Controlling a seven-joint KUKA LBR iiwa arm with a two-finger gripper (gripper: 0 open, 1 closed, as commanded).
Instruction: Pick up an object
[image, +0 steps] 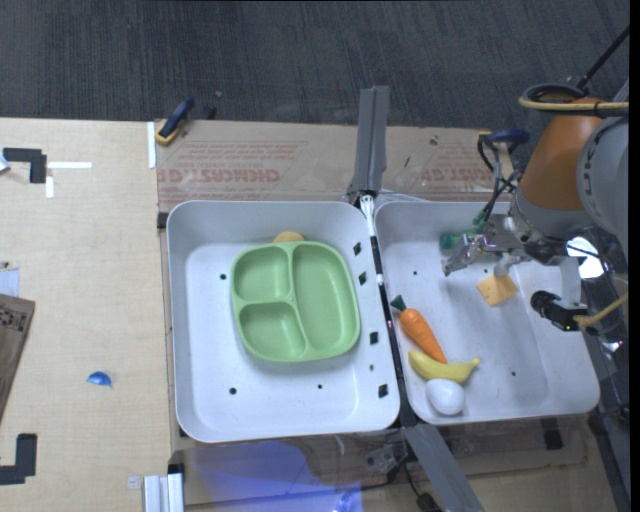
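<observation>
Camera view: fixed above the bench, looking down at a slant on two white bins side by side.
Arm: grey with an orange band (555, 160), reaching in from the right over the right bin's (520, 385) far half.
Gripper (482, 252): low over the right bin's upper middle, metal fingers pointing left; whether they are spread or pressed together I cannot tell, and nothing is plainly seen between them.
Tan block (497, 290): on the right bin's floor, just below and beside the gripper; contact cannot be judged.
Green item (452, 241): small, at the gripper's left tip, too small to identify.
Carrot (421, 333): orange, lying at a slant near the right bin's left wall.
Banana (444, 369): yellow, just below the carrot, touching it.
White egg-shaped object (445, 397): near the front wall, against the banana.
Left bin (200, 400): holds a green three-compartment plate (296, 301), lying flat near the middle.
Yellow object (289, 238): peeking out behind the plate's far rim, mostly hidden.
</observation>
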